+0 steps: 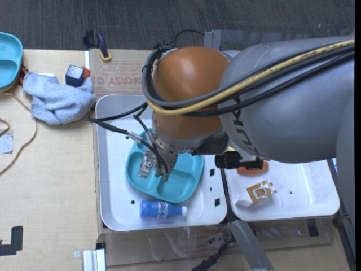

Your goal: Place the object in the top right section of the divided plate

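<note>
Hovering over the left side of the divided plate [189, 176] in the left bin [108, 168], the gripper [155, 167], parted or closed I cannot tell, may release short of the top right section

I see a turquoise plate [189, 179] at lower centre in the white left bin [113, 208], with a blue bottle [161, 210], capped in white, just below it. The right bin [307, 208] is white too and carries a tan-and-white box [259, 192], and the arm [282, 95] over both reads grey with an orange band [189, 89]. At upper left I make out a pale grey-blue cloth [59, 100], a dark blue cube [74, 75] and a turquoise dish [8, 58] on the light wood bench [45, 196].
</note>
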Motion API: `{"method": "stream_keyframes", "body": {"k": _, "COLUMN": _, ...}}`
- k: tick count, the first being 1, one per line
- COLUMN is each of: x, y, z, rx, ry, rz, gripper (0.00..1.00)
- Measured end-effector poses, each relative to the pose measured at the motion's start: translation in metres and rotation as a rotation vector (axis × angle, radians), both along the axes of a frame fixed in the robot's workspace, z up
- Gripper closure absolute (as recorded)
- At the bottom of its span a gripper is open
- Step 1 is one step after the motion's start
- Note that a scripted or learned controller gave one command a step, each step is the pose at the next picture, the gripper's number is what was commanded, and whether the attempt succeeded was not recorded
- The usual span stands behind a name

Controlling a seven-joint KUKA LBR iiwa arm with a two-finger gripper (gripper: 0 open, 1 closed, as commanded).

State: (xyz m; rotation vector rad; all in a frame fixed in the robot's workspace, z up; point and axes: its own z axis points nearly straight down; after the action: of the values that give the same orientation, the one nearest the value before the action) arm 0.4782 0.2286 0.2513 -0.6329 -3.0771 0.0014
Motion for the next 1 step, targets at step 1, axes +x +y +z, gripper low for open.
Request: {"method": "stream_keyframes", "body": {"k": 1, "x": 0.0826, "y": -0.0016, "z": -0.0050, "rx": -0.001, "ry": -0.001, "rz": 0.026, "gripper": 1.00}}
